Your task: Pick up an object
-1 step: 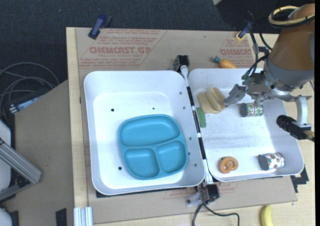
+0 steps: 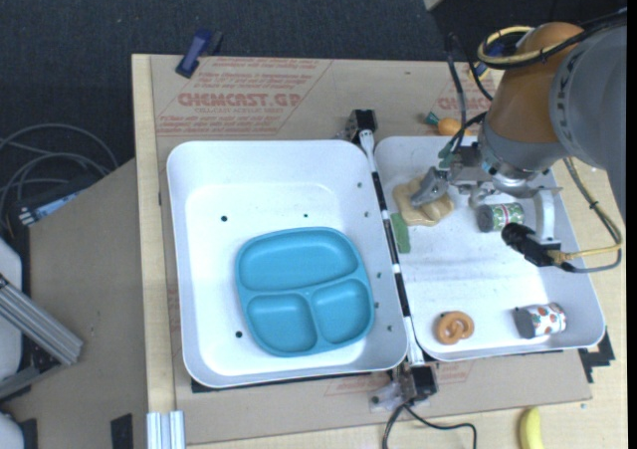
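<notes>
I am reaching in from the right of the frame, and my claw [image 2: 460, 181] is hovering low over the upper part of the right bin [image 2: 438, 268]. I cannot tell how far it is open, nor whether it has hold of anything. A tan lump [image 2: 422, 201] is lying just left of my claw, close to the bin's left wall. A small can [image 2: 500, 215] is sitting just right of it. Lower in the frame, a pretzel [image 2: 454, 328] and a cup [image 2: 540, 320] are lying near the bottom rim. In the left bin [image 2: 199, 198], at centre frame, a blue tray [image 2: 304, 288] with 3 compartments is lying flat on the counter [image 2: 159, 99].
</notes>
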### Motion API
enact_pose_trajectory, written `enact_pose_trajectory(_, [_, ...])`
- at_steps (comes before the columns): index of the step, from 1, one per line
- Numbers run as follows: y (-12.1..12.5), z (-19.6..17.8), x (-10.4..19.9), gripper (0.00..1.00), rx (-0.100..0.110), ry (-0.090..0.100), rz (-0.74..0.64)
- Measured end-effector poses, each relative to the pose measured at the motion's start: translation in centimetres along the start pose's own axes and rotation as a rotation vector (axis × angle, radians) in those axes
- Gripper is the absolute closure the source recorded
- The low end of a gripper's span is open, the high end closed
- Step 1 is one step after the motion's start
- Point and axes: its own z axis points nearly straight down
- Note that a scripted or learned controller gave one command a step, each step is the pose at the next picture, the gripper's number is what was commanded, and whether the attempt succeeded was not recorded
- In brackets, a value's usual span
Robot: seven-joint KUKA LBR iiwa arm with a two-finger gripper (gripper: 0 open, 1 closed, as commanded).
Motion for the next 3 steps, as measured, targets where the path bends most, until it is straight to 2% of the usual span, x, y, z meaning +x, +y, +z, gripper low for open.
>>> enact_pose_trajectory(1, [0.1, 3.1, 0.8, 0.00, -0.002, 0.000, 0.001])
enact_pose_trajectory(2, [0.2, 2.0, 0.8, 1.00, -0.006, 0.001, 0.001])
enact_pose_trajectory(3, [-5.4, -6.8, 5.7, 1.00, -0.001, 0.001, -0.001])
